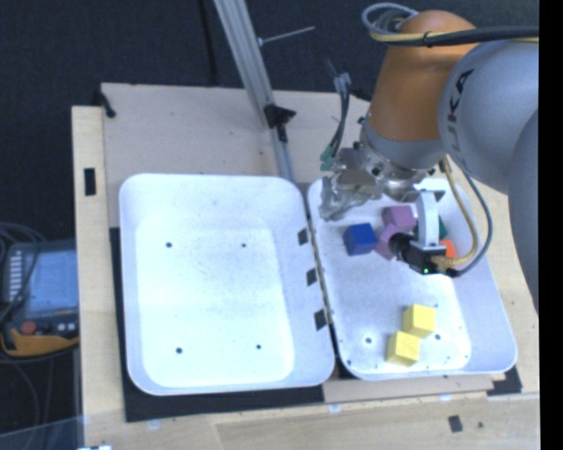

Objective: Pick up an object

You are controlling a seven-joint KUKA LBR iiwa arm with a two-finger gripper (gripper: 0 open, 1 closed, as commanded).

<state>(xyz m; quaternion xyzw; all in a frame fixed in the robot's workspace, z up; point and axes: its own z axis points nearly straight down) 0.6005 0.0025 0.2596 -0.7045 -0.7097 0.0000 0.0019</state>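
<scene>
My gripper (336,198) hangs over the far left corner of the right bin (380,293), below the orange wrist band. A blue cube (360,239) lies just to the near right of it, apart from it. Two purple blocks (398,220) sit beside the blue cube, partly covered by the wrist's cabling. Two yellow cubes (418,320) (403,348) rest toward the near side of the same bin. A small orange piece (448,248) peeks out on the right, next to a black part of the tool.
The left bin (206,279) lies alongside, parted from the right one by a ridge with black clips (311,277). A slanted metal rail (253,73) rises behind the bins. A control pendant (42,293) sits off the bench at the left.
</scene>
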